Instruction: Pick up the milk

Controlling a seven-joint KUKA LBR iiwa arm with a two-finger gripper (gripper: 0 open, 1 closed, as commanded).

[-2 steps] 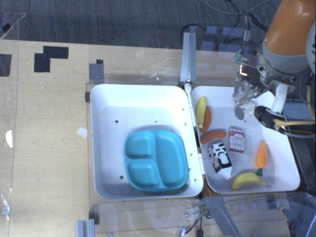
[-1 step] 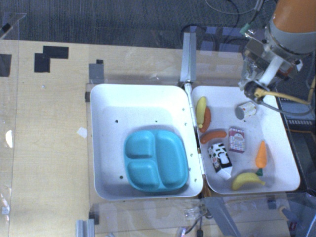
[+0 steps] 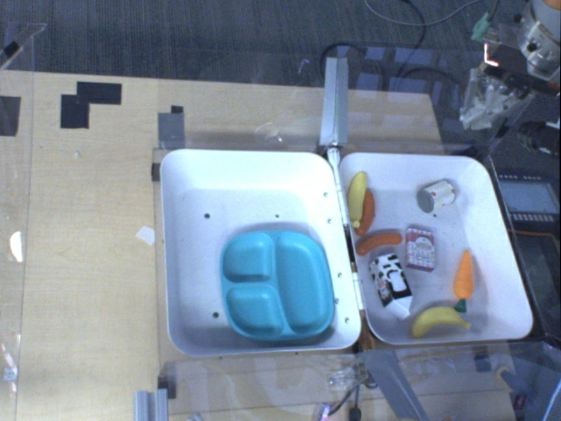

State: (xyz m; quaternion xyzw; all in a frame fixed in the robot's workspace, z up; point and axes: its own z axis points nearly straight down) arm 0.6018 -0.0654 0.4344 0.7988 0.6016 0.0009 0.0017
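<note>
**A:** Camera view check: where's the milk [image 3: 390, 279]?

**B:** I see it lying in the right bin [image 3: 491, 182], toward seven o'clock from my end effector [image 3: 487, 103], long axis running eleven-to-five. Grip state: I can't tell.

Two white bins sit side by side on the desk [image 3: 88, 235]: the left bin [image 3: 188, 191] and the right bin [image 3: 491, 200]. The left bin holds one thing, a blue divided tray [image 3: 276, 283] with three compartments. The right bin holds seven things: two bananas, one [image 3: 357, 196] by the left wall and one [image 3: 438, 320] near the front; two sausages [image 3: 369, 207] [image 3: 379, 241]; one milk carton [image 3: 390, 281] with cow patches; one carrot [image 3: 464, 274]; one grey can [image 3: 436, 195]; and one small pink box [image 3: 421, 248].
</note>
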